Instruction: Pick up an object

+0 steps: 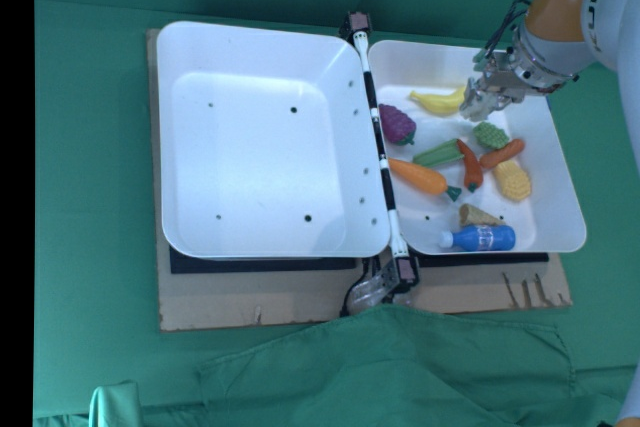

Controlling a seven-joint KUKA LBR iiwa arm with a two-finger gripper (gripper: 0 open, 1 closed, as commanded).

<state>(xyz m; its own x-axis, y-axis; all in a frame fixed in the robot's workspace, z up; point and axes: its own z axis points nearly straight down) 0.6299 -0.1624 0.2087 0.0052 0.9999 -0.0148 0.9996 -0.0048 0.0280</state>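
The right bin (560, 185) holds several toy foods. A yellow banana (438, 101) lies at the back and purple grapes (396, 124) at the left wall. A green leafy piece (490, 134), a green pod (437, 154), a large orange carrot (420, 177), a red-orange pepper (470, 165), a small carrot (502, 153) and yellow corn (513, 181) fill the middle. A tan wedge (477, 214) and a blue bottle (480, 238) lie at the front. My gripper (480, 105) hangs over the bin's back, just right of the banana's tip and above the green leafy piece. I see nothing held.
The left bin (180, 145) sits beside the right one, with a black-and-white divider bar (380, 155) between them. Both rest on a cardboard sheet (260, 310). Green cloth (400, 365) bunches up at the front edge.
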